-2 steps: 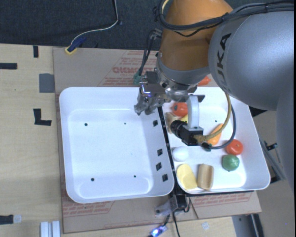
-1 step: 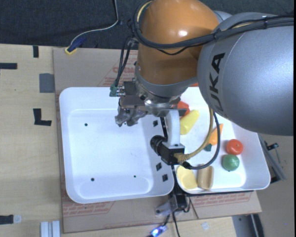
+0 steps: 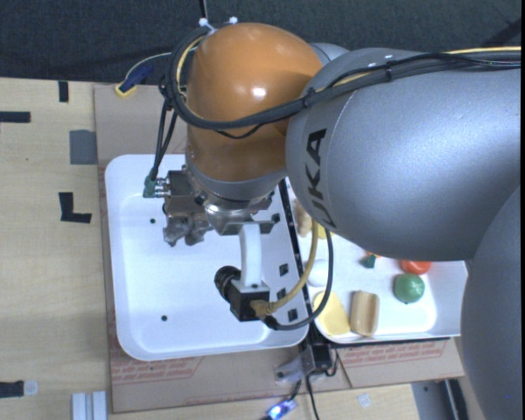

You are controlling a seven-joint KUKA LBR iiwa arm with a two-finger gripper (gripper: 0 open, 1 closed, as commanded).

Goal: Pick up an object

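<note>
Looking down from the camera above, my big grey arm (image 3: 402, 147) with its orange band reaches in from the right and covers much of the tabletop (image 3: 35, 261). My tool (image 3: 184, 233) hangs low over the white bin on the left (image 3: 149, 269), near its far side. I cannot tell if my tool is open or closed, and I see nothing held in it. The things to pick up lie in the white bin on the right (image 3: 439, 309). There is a green ball (image 3: 409, 289) with an orange-red thing (image 3: 416, 268) just behind it. A tan block (image 3: 363, 312) lies beside a yellow thing (image 3: 333, 316), and my arm partly hides the yellow thing.
</note>
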